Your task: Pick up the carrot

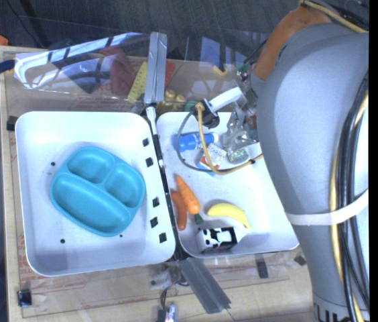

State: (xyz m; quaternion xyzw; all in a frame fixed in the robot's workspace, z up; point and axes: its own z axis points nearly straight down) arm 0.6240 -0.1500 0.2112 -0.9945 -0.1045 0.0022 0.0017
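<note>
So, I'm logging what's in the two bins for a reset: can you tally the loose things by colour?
Orange: 2, carrot and a second carrot-like piece
Yellow: 1, banana
Blue: 2, divided plate and a small blue item
Black-and-white: 1, small block
Total: 6

Dark carpeted floor (75, 9) beyond a pale wooden bench (55, 290).

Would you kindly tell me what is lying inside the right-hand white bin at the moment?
The right bin holds a carrot, a banana, a black-and-white object and a blue item. The end effector and arm cover the bin's far right part.
</note>
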